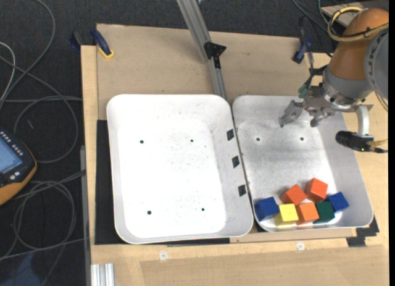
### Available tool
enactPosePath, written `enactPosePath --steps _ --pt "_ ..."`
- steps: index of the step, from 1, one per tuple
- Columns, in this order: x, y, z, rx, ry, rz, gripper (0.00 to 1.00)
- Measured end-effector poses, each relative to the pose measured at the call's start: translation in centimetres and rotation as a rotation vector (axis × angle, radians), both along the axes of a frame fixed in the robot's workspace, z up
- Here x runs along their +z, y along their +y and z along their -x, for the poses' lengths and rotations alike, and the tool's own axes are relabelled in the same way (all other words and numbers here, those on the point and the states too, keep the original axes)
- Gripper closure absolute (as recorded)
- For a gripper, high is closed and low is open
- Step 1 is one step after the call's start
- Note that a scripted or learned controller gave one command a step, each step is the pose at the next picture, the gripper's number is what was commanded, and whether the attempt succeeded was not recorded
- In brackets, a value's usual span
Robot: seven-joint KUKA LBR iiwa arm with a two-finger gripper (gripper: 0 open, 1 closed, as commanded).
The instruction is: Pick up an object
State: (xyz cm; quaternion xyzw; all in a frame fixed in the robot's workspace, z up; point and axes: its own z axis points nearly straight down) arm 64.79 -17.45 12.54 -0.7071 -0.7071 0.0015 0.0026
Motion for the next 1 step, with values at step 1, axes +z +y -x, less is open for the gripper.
enactPosePath --steps 1 --pt "1.48 0.00 -0.18 0.000 -0.007 0.001 1.00"
